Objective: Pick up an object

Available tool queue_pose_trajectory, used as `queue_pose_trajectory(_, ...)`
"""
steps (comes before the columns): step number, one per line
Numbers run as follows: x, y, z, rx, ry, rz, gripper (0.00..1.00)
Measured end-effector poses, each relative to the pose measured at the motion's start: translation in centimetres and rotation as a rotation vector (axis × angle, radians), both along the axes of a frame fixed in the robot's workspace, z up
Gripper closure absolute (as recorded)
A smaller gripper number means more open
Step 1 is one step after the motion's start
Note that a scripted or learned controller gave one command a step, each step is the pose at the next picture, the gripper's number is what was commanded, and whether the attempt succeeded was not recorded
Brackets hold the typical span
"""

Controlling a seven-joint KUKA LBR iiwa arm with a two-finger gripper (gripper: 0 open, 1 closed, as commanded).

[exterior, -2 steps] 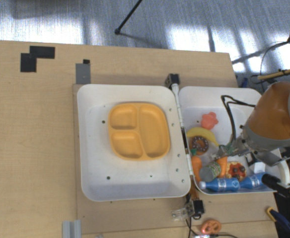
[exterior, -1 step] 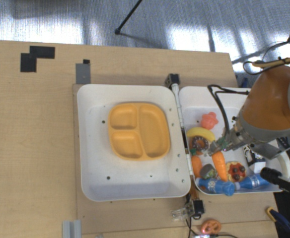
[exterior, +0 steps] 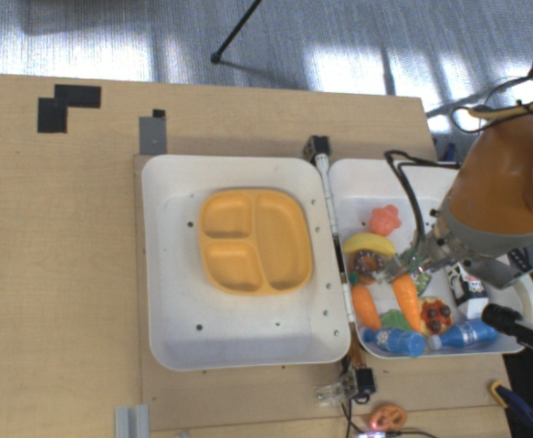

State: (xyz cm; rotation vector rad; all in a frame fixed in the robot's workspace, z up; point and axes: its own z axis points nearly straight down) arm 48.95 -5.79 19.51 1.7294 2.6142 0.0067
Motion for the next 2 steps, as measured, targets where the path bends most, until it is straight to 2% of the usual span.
queue_pose_trajectory(2,0.3,0.1,2.1,-0.001,-0.009,0.004,1.0)
